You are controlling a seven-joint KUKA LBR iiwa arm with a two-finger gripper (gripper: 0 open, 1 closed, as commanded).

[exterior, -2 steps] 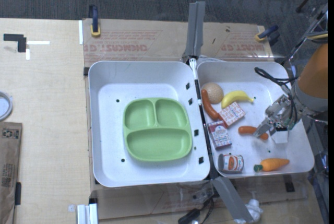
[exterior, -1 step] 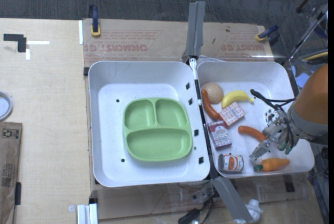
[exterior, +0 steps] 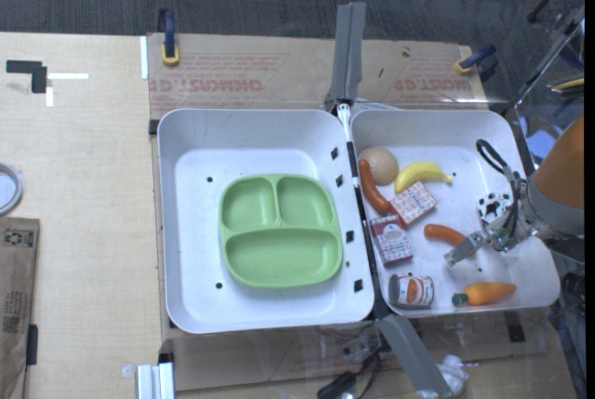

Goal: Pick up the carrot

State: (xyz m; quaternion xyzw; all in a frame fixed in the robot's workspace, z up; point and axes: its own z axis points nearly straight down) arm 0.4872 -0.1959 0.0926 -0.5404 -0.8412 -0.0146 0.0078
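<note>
The carrot (exterior: 485, 293) is orange with a green stem end pointing left. It lies flat near the front right corner of the right bin (exterior: 465, 129). My gripper (exterior: 463, 249) reaches in from the right and hangs over the bin floor, a little behind and left of the carrot. Its tip is close to a small orange-red pepper-like piece (exterior: 443, 233). Nothing shows between its fingers.
The right bin also holds a can (exterior: 412, 290), two small boxes (exterior: 391, 239), a banana (exterior: 423, 173), a sausage (exterior: 374, 188) and a beige ball (exterior: 378, 161). A green divided plate (exterior: 279, 232) lies in the left bin (exterior: 186, 202).
</note>
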